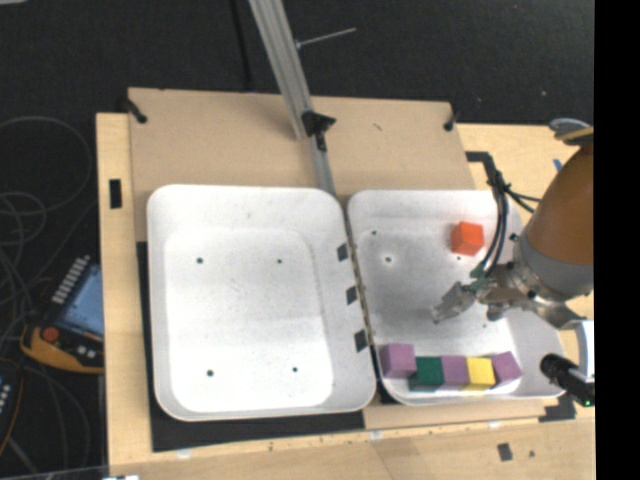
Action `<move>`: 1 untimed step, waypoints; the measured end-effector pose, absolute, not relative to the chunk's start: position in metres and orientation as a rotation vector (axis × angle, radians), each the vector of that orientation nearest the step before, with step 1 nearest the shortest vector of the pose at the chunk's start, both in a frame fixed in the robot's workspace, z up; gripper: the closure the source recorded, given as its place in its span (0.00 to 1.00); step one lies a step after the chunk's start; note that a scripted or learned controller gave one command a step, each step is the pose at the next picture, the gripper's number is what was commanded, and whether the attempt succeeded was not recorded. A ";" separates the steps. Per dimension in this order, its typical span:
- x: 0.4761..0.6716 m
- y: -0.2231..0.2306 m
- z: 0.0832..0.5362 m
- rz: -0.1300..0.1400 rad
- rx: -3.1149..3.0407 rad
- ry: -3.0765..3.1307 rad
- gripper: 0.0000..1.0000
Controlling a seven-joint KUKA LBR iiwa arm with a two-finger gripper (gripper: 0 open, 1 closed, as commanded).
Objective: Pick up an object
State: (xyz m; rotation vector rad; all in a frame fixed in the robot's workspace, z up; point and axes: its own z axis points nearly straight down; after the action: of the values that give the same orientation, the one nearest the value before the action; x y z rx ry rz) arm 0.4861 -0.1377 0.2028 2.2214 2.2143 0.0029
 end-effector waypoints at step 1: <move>0.533 -0.185 0.120 -0.005 2.222 2.218 0.00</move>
State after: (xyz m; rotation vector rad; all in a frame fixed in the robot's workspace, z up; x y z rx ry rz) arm 0.5333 -0.1847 0.1198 2.2221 2.2180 -0.0054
